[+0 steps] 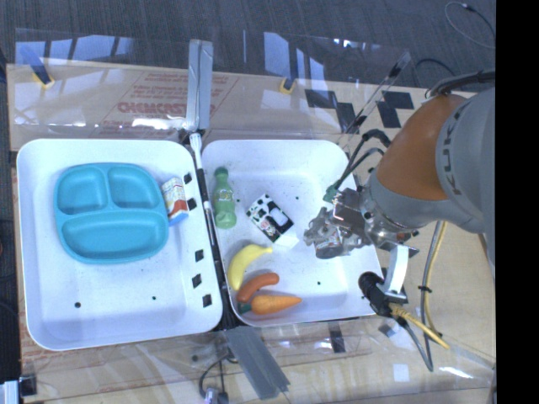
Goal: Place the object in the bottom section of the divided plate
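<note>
tool (pixel 330 232) is hovering low over the right bin (pixel 278 154), jaw state impossible to tell. blue divided plate (pixel 109 210) is sitting in the left bin (pixel 42 310), bottom section bare. nothing placed yet (banana (pixel 242 261), carrot (pixel 274 304), green bottle (pixel 223 199) all lying untouched); whole pick-and-place looks left.

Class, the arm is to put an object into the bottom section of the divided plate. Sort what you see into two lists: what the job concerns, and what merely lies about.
Job:
divided plate, left bin
hand, over the right bin

Lying about (which one is the object is unclear):
green bottle
banana
carrot
small can
black-and-white box
</note>
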You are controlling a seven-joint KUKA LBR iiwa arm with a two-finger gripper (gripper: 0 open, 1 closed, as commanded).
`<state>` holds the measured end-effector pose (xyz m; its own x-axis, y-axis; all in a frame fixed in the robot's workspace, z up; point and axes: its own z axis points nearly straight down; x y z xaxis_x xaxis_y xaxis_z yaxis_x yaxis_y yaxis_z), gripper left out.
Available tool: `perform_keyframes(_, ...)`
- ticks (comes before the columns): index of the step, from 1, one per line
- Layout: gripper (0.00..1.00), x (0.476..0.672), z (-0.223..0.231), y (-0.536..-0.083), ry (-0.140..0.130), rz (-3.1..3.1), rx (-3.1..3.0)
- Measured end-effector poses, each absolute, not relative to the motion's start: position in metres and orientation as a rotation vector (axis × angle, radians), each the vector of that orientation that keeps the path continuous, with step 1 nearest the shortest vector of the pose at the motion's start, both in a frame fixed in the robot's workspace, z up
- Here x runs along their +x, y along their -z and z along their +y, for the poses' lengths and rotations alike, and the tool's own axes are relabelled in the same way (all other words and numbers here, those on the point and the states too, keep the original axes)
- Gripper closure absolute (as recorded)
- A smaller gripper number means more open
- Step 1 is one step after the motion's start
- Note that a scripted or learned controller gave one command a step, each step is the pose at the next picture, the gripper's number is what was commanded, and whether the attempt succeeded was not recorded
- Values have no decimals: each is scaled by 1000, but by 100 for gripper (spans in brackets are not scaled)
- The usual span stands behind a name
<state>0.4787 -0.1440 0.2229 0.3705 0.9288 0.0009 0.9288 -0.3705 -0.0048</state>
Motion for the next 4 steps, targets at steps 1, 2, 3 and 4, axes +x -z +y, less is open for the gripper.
perform_keyframes(1,100,539,-72,-224,-3,-2071,-2360)
perform_keyframes(2,100,575,-66,-286,-2,-2160,-2278)
perform_keyframes(3,100,551,24,-235,-7,-2294,-2140)
perform_keyframes(4,100,544,115,-218,-8,-2162,-2273)
